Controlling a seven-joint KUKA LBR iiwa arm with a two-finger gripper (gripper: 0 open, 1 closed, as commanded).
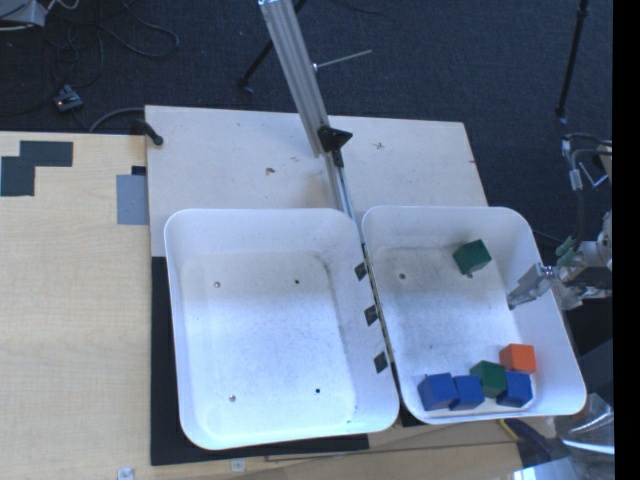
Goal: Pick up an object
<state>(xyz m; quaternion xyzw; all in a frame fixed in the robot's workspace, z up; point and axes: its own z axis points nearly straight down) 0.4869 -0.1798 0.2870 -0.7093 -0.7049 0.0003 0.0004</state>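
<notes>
The right bin (pixel 455 223) holds several blocks. A dark green block (pixel 471 257) lies alone near its far right corner. At the near right corner an orange block (pixel 518 357), a second green block (pixel 490 375) and three blue blocks (pixel 437 390) (pixel 468 390) (pixel 515 388) are bunched together. My gripper (pixel 528 290) sits at the bin's right rim, reaching in from the right edge. It is to the right of the lone green block and above the orange one, touching neither. No block is seen in it.
The left bin (pixel 190 268) stands beside the right one, with small clips (pixel 371 314) along the shared wall. A slanted aluminium bar (pixel 300 78) rises behind the bins. A light wooden board (pixel 70 288) lies to the left.
</notes>
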